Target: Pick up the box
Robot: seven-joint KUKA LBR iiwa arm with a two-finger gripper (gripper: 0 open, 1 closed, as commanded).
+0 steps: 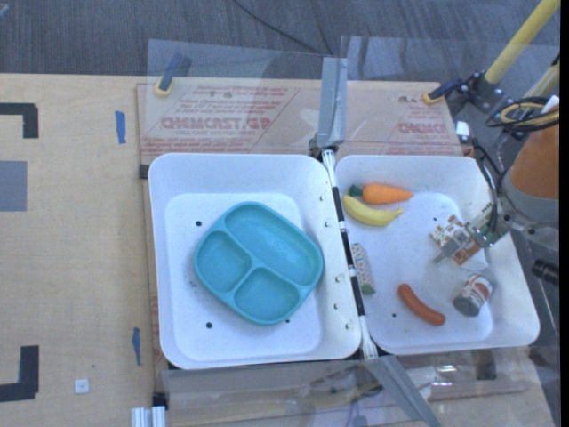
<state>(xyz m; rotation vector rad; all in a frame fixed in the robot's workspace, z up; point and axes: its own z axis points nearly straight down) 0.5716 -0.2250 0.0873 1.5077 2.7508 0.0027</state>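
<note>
The claw sits low in the right bin, toward its three o'clock side, right at the box. The box looks pinched at its right end between the claw's fingers, so I'd say the claw is clamped on it, though the parts are small and I wouldn't swear to it. The box appears to rest on or barely above the bin floor, so the grab seems made and the lift is what's left.

Around it in that bin: a can at five o'clock from the box, a sausage at seven o'clock, a banana and a carrot up at ten o'clock.

The left bin holds a blue plate with three compartments. Both bins sit side by side on the worktop.
</note>
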